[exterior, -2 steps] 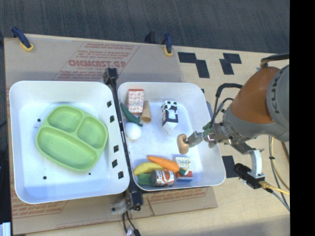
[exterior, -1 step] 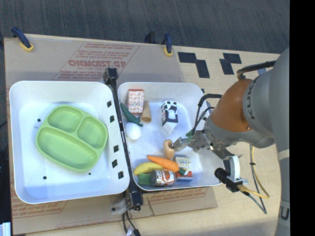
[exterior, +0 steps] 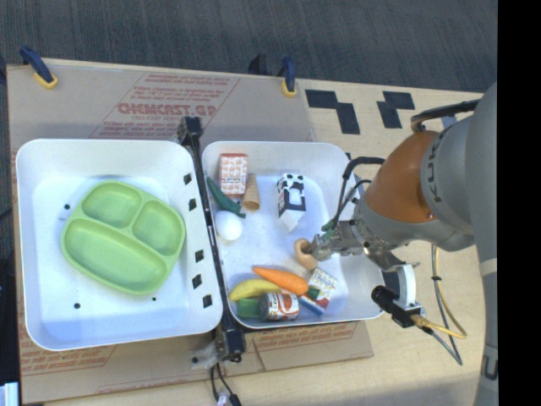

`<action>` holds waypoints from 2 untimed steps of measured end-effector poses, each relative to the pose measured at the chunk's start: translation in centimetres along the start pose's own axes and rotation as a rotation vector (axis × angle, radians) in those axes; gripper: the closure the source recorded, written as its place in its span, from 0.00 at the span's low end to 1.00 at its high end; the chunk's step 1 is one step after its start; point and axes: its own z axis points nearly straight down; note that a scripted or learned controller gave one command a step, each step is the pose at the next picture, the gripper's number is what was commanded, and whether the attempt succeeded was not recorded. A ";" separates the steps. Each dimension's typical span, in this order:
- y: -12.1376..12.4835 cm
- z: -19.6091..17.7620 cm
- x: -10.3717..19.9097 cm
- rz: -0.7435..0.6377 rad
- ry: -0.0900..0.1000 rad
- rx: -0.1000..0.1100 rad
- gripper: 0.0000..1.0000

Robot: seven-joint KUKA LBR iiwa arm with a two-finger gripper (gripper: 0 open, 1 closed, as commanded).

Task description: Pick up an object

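The right bin (exterior: 334, 155) holds several small things: a red and white carton (exterior: 233, 174), an ice cream cone (exterior: 252, 193), a black and white milk carton (exterior: 292, 200), a white egg (exterior: 228, 226), a green pod (exterior: 224, 200), an orange carrot (exterior: 281, 279), a yellow banana (exterior: 254, 288), a can (exterior: 279, 306) and a small packet (exterior: 322, 284). A tan wooden ring (exterior: 303, 253) lies near the bin's right side. My gripper (exterior: 325, 245) reaches in from the right, low over the bin, right beside the ring.
The left bin (exterior: 38, 163) holds a green divided plate (exterior: 123, 236). A black divider (exterior: 203, 218) with clips runs between the bins. Blue clamps (exterior: 39, 67) (exterior: 287, 76) sit at the cardboard's far edge. My arm's orange band (exterior: 404, 184) hangs over the right bin's rim.
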 end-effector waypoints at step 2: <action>1.2 -19.1 1.0 0.005 -0.006 -0.006 1.00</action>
